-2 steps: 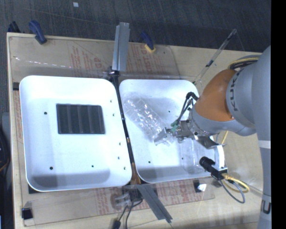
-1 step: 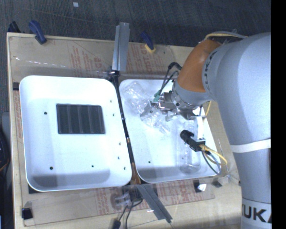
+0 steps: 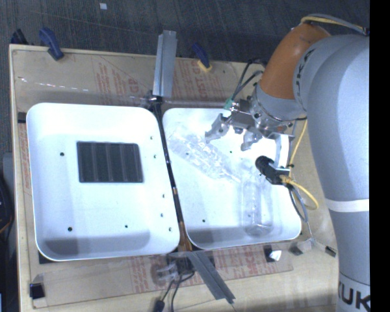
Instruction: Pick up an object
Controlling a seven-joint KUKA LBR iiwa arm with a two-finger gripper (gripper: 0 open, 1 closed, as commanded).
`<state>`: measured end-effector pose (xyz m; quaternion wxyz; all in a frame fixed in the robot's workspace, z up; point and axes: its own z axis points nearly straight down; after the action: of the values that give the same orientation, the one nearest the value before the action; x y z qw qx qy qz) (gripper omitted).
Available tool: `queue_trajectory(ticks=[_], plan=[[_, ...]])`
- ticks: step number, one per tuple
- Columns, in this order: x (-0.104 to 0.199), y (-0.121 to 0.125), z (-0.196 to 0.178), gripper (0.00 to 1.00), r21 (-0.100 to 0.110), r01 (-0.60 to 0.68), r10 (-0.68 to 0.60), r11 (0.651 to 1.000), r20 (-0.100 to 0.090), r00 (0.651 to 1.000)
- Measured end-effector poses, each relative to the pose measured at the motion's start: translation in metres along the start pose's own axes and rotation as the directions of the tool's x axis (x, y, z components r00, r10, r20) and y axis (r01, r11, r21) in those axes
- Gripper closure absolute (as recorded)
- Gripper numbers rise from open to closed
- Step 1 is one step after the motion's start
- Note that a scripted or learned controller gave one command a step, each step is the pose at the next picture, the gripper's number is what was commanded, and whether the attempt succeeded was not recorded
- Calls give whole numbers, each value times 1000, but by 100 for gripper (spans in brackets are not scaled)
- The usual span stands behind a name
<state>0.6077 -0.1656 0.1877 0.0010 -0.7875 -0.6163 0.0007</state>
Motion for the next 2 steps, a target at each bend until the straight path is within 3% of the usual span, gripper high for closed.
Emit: queue_trajectory(ticks=[1,2], plan=[[-35,-9,-22,0,1,-227,227,974,0,974],[20,-50,-175,0,-3,-86,86,996,-1,996]])
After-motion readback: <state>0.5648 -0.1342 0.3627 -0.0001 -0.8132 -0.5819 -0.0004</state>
